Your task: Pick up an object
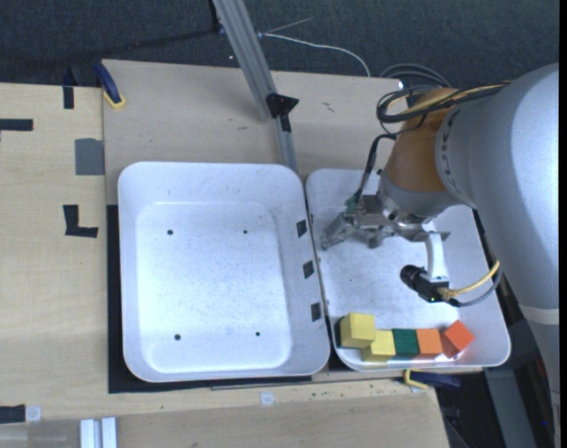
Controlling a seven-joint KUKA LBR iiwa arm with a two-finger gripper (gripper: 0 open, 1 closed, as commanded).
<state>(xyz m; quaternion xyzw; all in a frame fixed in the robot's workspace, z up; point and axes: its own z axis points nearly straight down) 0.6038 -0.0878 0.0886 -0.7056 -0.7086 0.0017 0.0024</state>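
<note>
- Dark carpet-like flooring runs along the top of the view, and below it a pale wooden desk [40, 250] carries 2 shallow white bins side by side.
- Left bin [213, 180] is the larger in the view, with 4 small dark dots on its floor.
- Right bin [484, 278] holds the blocks, all gathered along its near edge.
- From left to right in that row: a yellow block [360, 329], a second yellow block [383, 344] touching it, a green block [406, 343], an orange block [429, 343], and a red-orange block [458, 336] tilted at the end.
- Grey arm [517, 166] comes in from the right, its orange band [416, 161] sitting above the wrist over the right bin.
- Pincer [332, 233] hangs low over the upper left part of the right bin, close to the wall shared with the left bin and well apart from the blocks.
- Its fingers point toward the left and look close together, with nothing between them.
- A yellow and black cable [460, 292] loops beside the wrist.
- A grey metal pole [250, 49] slants down from the top toward the gap between the bins.
- Black tape marks [75, 220] lie on the desk at left.
</note>
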